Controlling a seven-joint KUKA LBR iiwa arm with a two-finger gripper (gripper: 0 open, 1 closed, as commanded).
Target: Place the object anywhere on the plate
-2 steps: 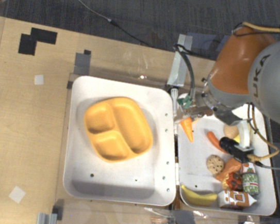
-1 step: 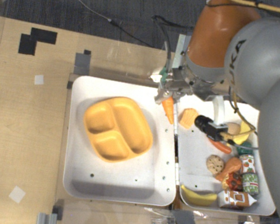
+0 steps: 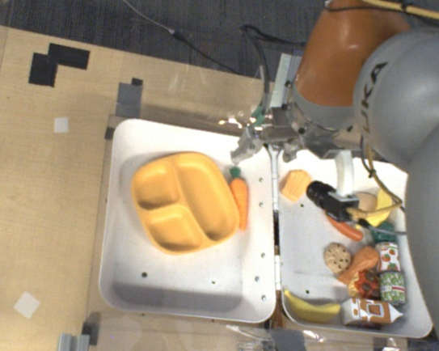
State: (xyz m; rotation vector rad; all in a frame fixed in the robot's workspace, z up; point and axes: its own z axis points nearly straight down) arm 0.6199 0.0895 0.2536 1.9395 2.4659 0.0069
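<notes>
We saw the small orange plastic carrot with a green top [image 3: 238,198] lying in the left white bin [image 3: 114,277], touching the three o'clock rim of the yellow divided plastic plate [image 3: 183,200]. The metal two-finger gripper [image 3: 243,151] hung just above the carrot's green end; whether its jaws were apart, we could not tell.

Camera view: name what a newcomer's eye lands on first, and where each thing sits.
The yellow divided plate dominates the left bin, with a toy carrot lying against its right edge. The grey arm with its orange band looms from the upper right, its gripper above the carrot's green top. The right bin holds a jumble of toy food, a banana at its front.
</notes>
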